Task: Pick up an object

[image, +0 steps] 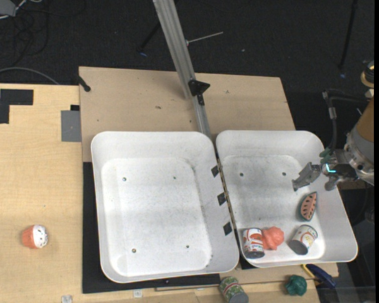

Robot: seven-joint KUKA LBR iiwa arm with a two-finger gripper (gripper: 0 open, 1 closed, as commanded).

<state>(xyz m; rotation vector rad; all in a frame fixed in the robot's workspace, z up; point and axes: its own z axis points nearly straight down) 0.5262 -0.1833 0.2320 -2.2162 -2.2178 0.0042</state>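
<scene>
In the right bin point(265, 145) lie a watermelon-slice toy point(309, 206), a small red-and-white can point(253, 242), a coral-pink lump point(273, 237) touching the can, and a tipped grey-and-cream cup point(302, 239). My gripper point(317, 175) hovers over the bin's right side, just above the watermelon slice, its dark fingers point(302, 177) spread apart with nothing between them. It stands open.
The left bin point(114, 145) adjoins on the left. An orange-and-white ball point(35, 237) rests on the wooden bench at far left. A green toy point(295, 285) and a dark can point(230, 289) lie beyond the right bin's front rim. A metal rail point(180, 55) slants at the back.
</scene>
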